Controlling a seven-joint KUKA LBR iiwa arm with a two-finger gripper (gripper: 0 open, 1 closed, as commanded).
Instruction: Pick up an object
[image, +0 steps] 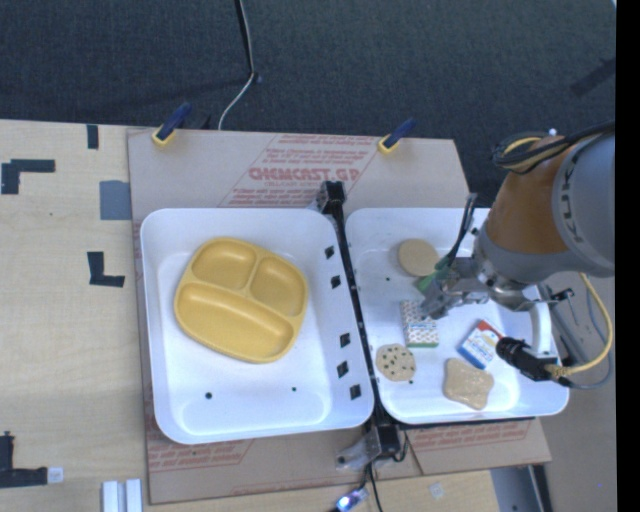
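Observation:
The right bin (385, 235) holds several small items: a round tan cookie (417, 257), a small patterned white-and-green packet (420, 324), a chocolate-chip cookie (396, 362), a blue-white-red packet (479, 344) and a tan toast-shaped piece (468, 384). My gripper (437, 297) hangs low over the right bin, its tip just above the patterned packet's upper edge, between that packet and the tan cookie. The grey arm with its orange band comes in from the right.
A yellow divided plate (242, 297) lies in the left bin (165, 380). A black divider strip (344, 300) runs between the bins. Black cable and a connector (525, 360) hang by the arm over the right bin's right side.

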